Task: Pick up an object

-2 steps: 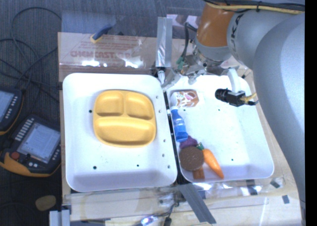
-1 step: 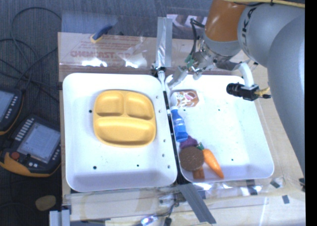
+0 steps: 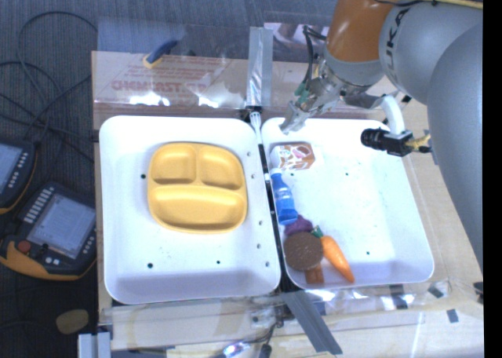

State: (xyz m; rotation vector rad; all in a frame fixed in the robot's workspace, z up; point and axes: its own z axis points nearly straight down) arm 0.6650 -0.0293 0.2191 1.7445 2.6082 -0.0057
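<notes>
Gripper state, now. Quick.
Two-finger gripper: open or shut cannot be told; it hangs over the far left corner of the right white bin, nothing visibly held.

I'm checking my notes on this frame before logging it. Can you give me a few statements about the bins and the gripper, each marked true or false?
1. The yellow divided plate lies in the left bin. True.
2. The carrot lies on the yellow plate. False: it lies in the right bin, near its front edge.
3. The gripper is above the right bin's far left corner. True.
4. The blue bottle lies along the right bin's right wall. False: it lies along its left wall.
</notes>
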